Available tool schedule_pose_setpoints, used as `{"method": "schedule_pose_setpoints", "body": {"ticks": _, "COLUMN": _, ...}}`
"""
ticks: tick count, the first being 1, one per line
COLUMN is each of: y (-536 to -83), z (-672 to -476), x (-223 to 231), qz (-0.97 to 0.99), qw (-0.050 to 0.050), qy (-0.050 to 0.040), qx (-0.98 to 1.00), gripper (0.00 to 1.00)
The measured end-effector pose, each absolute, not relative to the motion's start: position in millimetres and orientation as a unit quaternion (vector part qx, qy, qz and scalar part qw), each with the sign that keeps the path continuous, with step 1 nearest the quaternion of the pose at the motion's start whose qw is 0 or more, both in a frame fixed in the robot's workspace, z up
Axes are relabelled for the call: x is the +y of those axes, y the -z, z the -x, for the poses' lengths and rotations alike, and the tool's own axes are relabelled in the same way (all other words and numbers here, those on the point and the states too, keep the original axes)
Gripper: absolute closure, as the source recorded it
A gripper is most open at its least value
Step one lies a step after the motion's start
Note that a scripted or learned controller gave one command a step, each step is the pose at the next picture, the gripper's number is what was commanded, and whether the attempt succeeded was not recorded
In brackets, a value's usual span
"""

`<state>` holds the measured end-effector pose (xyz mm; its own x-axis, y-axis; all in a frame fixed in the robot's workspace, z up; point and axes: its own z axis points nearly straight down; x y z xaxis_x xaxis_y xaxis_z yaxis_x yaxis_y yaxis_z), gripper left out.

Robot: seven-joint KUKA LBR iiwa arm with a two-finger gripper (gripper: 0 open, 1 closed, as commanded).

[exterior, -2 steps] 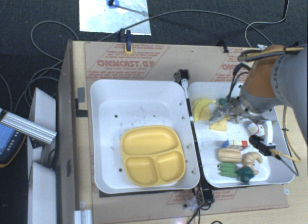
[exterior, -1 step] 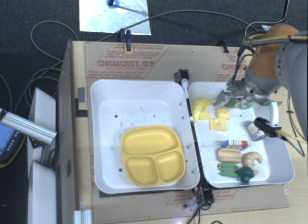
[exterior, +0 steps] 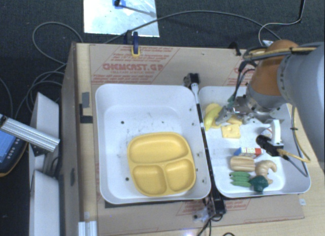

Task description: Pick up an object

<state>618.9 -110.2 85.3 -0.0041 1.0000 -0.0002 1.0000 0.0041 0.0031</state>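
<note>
Camera view shows me the gripper low in the right white bin, near its far-left corner beside a yellow banana-shaped toy; probably it aims there. Whether it grips, I cannot tell.

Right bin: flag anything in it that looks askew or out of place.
The banana leans against the right bin's left wall rather than lying flat, close beside the gripper. The other toy foods lie loosely scattered; nothing looks spilled or damaged.

Even, bright overhead light, soft shadows, slightly grainy, glare on foil sheet.
</note>
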Motion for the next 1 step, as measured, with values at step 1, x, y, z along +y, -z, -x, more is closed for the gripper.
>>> {"method": "schedule_pose_setpoints", "body": {"ticks": 1, "y": -96.3, "z": -619.8, "x": -110.3, "qz": -0.705, "qw": 0.002, "qy": -0.0017, "qx": 0.709, "gripper": 1.00}}
